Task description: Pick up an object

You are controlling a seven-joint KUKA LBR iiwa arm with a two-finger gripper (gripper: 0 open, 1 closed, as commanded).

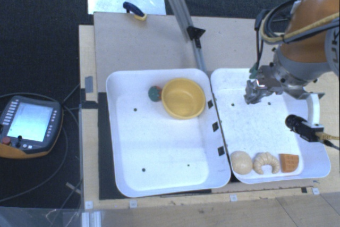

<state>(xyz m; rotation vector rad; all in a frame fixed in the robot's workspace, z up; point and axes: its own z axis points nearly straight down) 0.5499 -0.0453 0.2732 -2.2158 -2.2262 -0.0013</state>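
Grey arm (311, 34) poises end effector (256, 92) over right bin (239, 130).

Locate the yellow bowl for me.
The yellow bowl sits in the left bin, near its upper right corner, with a small green object touching its left side.

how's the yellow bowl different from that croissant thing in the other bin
The bowl is plain yellow, round and hollow; the croissant is pale tan, curved and ridged. The bowl is much the larger. The bowl sits in the left bin near its far edge, beside a small green ball; the croissant lies along the right bin's near edge, between two other items. Both rest untouched, apart from the gripper.
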